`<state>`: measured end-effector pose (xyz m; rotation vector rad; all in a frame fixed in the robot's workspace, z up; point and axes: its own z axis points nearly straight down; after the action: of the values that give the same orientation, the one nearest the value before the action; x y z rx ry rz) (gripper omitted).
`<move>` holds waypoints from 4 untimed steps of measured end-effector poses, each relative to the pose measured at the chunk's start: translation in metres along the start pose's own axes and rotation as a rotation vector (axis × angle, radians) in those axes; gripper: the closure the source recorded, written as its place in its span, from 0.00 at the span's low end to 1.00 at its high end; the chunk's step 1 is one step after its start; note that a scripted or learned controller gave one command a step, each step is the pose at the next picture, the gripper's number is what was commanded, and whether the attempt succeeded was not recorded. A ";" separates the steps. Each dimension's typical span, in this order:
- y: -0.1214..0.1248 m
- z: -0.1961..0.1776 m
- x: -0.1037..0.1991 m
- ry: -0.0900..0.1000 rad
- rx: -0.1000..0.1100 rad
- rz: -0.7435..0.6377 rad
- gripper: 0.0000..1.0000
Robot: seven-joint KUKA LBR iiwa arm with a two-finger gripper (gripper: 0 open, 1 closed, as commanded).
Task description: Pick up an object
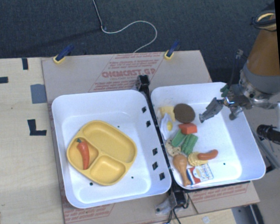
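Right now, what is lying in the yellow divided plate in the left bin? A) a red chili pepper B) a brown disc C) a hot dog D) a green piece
A: the red chili pepper lies in one compartment of the yellow divided plate in the left bin.

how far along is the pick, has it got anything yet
Nothing looks picked. The gripper hangs over the right bin with open fingers and nothing between them. The toy food is piled at that bin's left side: a brown disc, a green piece, a sausage. A pepper lies in the yellow tray. Left: descend, close, lift.
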<state>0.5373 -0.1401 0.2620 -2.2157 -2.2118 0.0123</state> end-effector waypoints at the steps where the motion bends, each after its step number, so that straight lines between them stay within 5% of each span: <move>1: 0.002 -0.006 0.000 -0.002 -0.012 -0.003 0.00; 4: 0.008 0.153 -0.001 -0.001 -0.007 -0.003 0.00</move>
<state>0.5436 -0.1408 0.1089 -2.2166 -2.2191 0.0062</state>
